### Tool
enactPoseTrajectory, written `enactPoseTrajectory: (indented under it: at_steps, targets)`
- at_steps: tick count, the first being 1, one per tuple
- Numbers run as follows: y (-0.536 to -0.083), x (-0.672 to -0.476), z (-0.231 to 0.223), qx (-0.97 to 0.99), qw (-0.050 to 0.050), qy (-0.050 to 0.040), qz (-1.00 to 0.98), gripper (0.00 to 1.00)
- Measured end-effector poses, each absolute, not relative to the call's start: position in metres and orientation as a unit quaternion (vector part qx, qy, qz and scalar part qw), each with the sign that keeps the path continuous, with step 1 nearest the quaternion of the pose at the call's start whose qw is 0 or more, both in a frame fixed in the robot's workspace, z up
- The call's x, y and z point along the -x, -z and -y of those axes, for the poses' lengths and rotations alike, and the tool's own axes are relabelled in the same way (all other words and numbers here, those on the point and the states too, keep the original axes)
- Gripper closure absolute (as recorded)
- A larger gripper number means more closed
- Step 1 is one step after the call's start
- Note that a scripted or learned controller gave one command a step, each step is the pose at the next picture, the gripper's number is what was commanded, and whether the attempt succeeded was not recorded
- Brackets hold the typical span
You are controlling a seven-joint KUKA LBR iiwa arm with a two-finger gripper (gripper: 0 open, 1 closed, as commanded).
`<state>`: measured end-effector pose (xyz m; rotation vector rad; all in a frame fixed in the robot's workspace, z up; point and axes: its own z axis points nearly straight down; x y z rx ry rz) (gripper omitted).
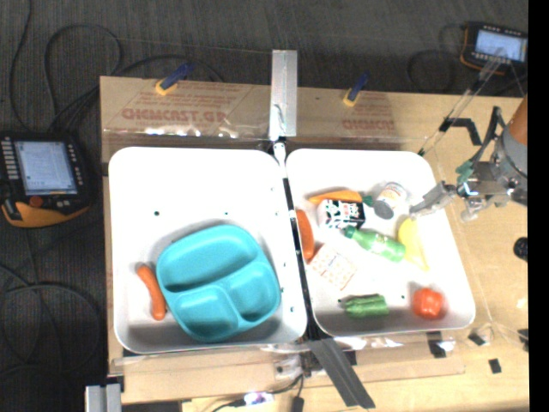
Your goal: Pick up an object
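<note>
The end effector (480, 191) is hovering just right of the right bin (446, 230); its grip state cannot be told.

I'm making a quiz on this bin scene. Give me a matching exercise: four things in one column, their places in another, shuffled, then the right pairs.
Things:
1. Blue tray
2. Tomato
3. Carrot
4. Banana

Places:
A. Right bin, near corner on the right
B. Left bin, left of the tray
C. Left bin, middle
D. Right bin, beside the green bottle

Pairs: 1-C, 2-A, 3-B, 4-D
</note>
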<state>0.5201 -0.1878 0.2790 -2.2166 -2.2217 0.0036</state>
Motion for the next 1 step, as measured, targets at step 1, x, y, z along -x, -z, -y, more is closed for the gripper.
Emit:
enactPoseTrajectory:
  at_steps: [1]
  targets:
    - [-0.0884, -0.559, 0.2003, 0.617, -0.002, 0.002, 0.787, 0.0]
